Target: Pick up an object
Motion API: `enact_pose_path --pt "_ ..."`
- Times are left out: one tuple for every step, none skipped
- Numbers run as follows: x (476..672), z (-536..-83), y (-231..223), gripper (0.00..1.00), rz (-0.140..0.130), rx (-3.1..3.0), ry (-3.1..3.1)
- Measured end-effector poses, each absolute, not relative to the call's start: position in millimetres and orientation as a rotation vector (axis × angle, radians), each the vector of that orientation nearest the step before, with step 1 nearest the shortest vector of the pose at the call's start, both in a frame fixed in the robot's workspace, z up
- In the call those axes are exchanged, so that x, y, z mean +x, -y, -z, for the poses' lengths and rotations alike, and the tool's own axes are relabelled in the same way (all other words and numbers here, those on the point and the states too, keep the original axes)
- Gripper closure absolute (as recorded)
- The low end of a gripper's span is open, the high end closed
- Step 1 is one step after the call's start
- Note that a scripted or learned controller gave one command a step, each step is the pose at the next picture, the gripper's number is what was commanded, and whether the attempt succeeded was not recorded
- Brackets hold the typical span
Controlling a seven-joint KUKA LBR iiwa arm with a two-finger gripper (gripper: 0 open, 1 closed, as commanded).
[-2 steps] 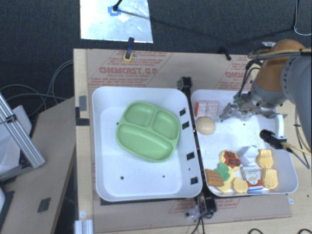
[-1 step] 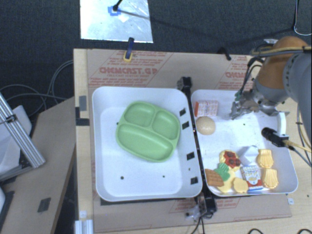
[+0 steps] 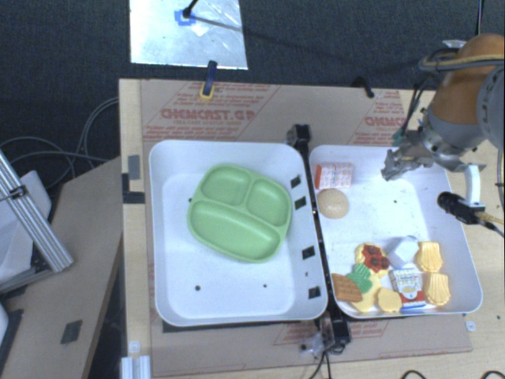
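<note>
My gripper (image 3: 398, 166) hangs above the far right part of the right bin (image 3: 458, 235), over bare white floor; I cannot tell from this slanted view how it is set, and it carries nothing that can be seen.

Things to pick from lie in that bin. A red-and-white packet (image 3: 334, 174) sits near the far left corner, against the wall shared with the other bin, with a round beige bun (image 3: 333, 204) just beside it toward the near edge. A crowded heap of toy food (image 3: 392, 276), yellow, orange, red and green pieces touching each other, fills the near edge.

I judge the bun the best target: it stands apart from the heap and has room on its right side. I should centre over it and come straight down, keeping off the shared wall.

The left bin (image 3: 170, 212) holds a green divided plate (image 3: 241, 212), tilted slightly. Both bins rest on a brown board (image 3: 229, 109) printed with red lettering, a dark cloth beyond it, cables trailing at the left.
</note>
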State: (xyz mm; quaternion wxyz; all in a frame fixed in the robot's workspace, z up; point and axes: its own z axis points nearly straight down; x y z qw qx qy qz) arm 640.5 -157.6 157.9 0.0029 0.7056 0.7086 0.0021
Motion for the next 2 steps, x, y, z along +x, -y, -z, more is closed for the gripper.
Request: enact_pose_path --pt "646.3 -223.2 157.7 1.0 -0.009 2.21 -2.221" --pt "647.4 -225.1 157.6 1.0 -0.004 2.214 -2.224"
